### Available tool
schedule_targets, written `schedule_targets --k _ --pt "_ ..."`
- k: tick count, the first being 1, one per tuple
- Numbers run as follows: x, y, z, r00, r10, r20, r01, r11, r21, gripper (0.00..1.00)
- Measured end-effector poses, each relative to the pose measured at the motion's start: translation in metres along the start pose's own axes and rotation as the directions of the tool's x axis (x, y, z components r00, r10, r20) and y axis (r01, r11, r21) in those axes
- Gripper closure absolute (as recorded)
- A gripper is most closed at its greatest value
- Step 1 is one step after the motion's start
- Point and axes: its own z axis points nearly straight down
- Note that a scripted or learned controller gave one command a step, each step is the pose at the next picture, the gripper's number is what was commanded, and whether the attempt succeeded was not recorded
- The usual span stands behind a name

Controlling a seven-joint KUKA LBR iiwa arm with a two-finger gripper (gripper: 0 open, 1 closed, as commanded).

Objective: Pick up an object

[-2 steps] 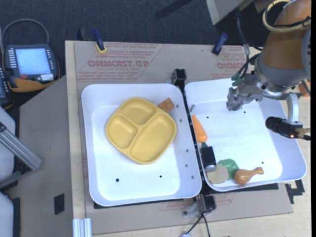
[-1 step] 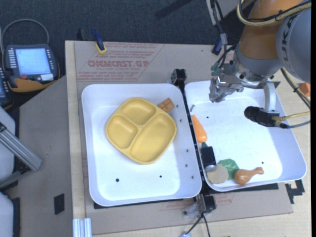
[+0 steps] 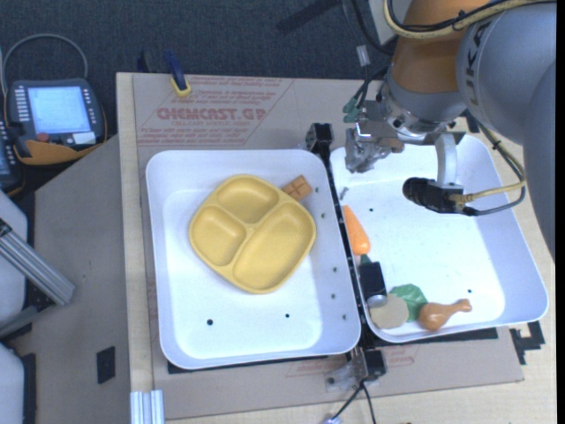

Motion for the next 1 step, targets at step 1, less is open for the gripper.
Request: schedule_targets --k 1 --pt "0.0493 0.0093 0.0189 1.0 0.002 -0.001 -0.002 1.0 0.003 1.0"
